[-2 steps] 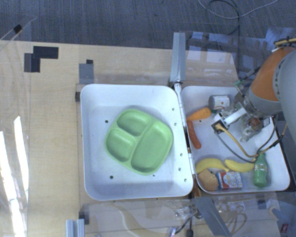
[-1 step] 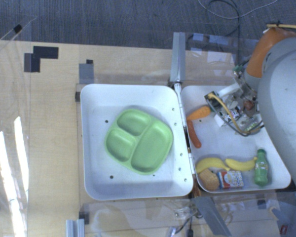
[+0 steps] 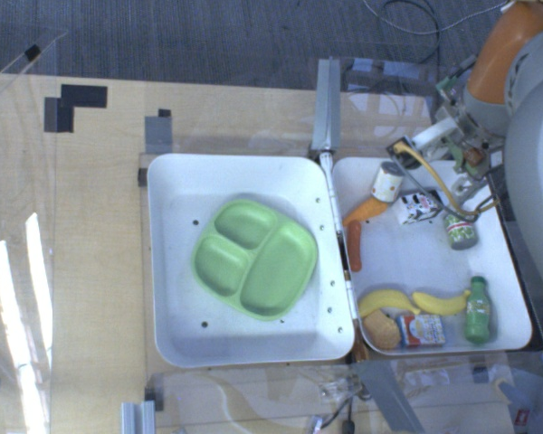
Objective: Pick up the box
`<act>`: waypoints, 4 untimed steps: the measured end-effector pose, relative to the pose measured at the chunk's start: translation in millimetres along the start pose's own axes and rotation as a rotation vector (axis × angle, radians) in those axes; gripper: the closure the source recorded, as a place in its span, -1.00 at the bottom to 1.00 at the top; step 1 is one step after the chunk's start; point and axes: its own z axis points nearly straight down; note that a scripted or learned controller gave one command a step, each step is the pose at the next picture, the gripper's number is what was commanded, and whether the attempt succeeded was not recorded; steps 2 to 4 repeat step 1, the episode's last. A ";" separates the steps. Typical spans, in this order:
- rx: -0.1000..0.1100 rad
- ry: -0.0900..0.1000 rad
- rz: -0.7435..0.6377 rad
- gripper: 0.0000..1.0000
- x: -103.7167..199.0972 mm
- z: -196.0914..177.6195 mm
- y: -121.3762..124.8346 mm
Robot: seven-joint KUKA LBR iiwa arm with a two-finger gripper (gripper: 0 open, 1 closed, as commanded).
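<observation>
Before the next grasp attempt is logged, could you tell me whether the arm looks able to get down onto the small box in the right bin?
Probably yes: the box lies uncovered near the front wall, though a banana, a green bottle and a brown roundish item crowd its sides.

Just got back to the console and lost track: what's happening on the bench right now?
The grey arm with the orange band reaches in over the far corner of the right white bin. The small red-and-white box still lies at that bin's near edge, between a round bun and a green bottle, with yellow bananas just behind it, well away from the arm. The left white bin holds a green divided plate.
</observation>
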 end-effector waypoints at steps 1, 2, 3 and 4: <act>0.003 -0.004 0.136 -1.00 10.8 82.2 -16.9; 0.003 -0.004 0.136 -1.00 10.8 82.2 -16.9; 0.003 -0.004 0.136 -1.00 10.8 82.2 -16.9; 0.003 -0.004 0.136 -1.00 10.8 82.2 -16.9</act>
